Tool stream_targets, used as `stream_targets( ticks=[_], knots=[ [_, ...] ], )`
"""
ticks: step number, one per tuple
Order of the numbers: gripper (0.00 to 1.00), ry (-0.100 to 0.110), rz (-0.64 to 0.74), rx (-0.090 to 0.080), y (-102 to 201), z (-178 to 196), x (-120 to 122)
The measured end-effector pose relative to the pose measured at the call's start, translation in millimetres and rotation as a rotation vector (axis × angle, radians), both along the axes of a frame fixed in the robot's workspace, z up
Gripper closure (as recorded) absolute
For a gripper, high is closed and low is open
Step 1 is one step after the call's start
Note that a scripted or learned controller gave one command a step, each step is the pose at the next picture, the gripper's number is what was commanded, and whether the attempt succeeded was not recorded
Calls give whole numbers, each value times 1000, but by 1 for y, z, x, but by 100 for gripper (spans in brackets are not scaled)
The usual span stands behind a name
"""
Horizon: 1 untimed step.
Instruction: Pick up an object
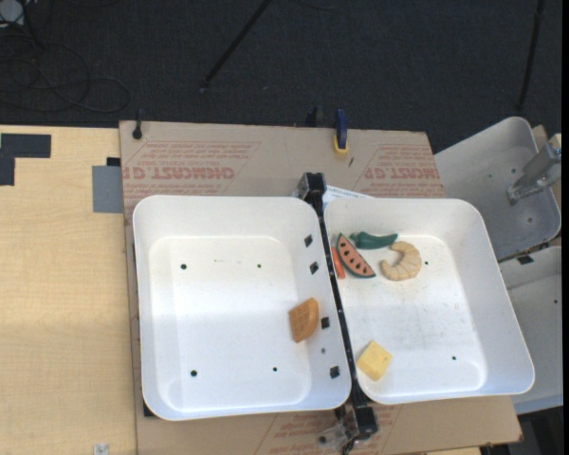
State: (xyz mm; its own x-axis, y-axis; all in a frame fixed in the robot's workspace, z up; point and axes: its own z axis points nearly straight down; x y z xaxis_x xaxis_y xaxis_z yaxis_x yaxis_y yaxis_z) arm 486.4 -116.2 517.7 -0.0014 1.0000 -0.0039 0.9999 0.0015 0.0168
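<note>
Left bin (171,245) mostly open, bread piece (304,319) beside divider; right bin's (474,349) lower floor open beyond cheese block (375,359).

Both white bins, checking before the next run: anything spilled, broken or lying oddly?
Nothing stands out. The tan bread-like piece lies in the left white bin; the watermelon slice, green pepper-like piece, curled croissant-like piece and yellow wedge lie in the right white bin.

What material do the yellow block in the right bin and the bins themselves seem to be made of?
The yellow block looks like matte plastic or foam, perhaps toy cheese: flat even colour, no shine. The bins look like smooth moulded plastic: white, rounded corners, thin raised rims.
</note>
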Motion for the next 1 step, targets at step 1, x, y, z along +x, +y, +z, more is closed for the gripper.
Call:
stream_targets(
  ticks=[1],
  knots=[
    [0,15,-2,1,-32,20,83]
  ],
)
